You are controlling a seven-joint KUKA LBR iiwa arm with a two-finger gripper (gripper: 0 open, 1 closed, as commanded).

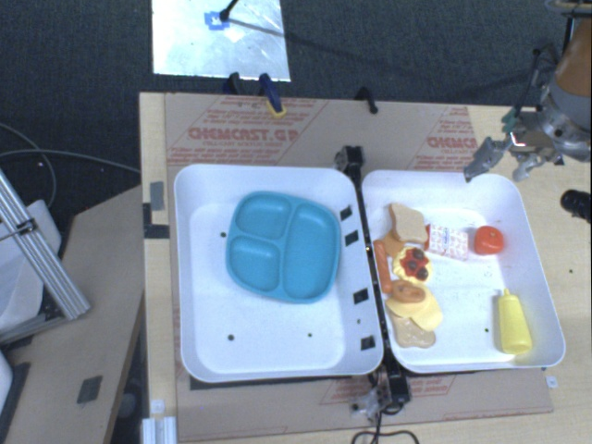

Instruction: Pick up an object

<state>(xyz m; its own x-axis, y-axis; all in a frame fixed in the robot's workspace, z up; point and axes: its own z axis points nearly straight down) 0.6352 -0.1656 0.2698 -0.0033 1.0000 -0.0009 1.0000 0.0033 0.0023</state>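
Note:
My gripper (498,167) hangs over the far rim of the right bin (536,276), its two fingers spread open with nothing between them. Below it in that bin lie a red tomato (488,240), a white and pink packet (448,240), a bread slice (407,221), a sausage (382,265), a small berry tart (413,265), a brown bun (407,292), yellow chips (424,312), a pale cookie (413,335) and a yellow mustard bottle (512,322). The tomato is the nearest of these to the gripper.
The left bin (203,331) holds a blue divided plate (282,246). A black hinge strip (363,257) runs between the bins. Cardboard (250,128) lines the bench behind them, with a blue clamp (271,95) at its far edge.

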